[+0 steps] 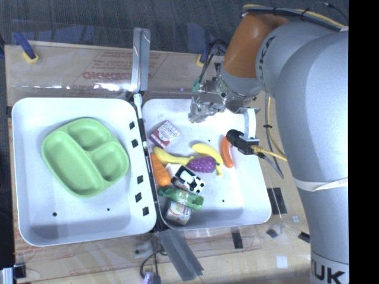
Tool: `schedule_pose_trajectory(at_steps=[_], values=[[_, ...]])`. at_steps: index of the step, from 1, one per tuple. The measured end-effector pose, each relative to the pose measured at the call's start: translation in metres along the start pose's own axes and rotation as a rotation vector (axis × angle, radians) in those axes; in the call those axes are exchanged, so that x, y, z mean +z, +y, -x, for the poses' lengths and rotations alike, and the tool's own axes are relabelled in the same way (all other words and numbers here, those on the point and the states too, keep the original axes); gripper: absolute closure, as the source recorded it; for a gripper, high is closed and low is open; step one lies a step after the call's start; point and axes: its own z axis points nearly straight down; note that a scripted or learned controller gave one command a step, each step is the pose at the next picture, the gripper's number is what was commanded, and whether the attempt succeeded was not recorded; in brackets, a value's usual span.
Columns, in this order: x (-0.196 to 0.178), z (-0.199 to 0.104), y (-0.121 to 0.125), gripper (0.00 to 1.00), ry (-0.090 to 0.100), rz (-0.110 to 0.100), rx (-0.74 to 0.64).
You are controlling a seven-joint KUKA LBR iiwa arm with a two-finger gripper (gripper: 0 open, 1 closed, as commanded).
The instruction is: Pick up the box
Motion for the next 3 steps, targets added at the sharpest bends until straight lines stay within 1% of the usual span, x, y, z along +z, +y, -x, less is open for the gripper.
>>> schedule_pose_trajectory(at_steps=[1, 2, 3], values=[[0.000, 0.000, 0.000, 0.00, 0.000, 0.000, 0.000], [-0.076, -0.022, -0.017, 0.00, 0.000, 0.001, -0.001], [-0.092, 0.029, -0.067, 0.00, -0.001, -0.001, -0.197]])
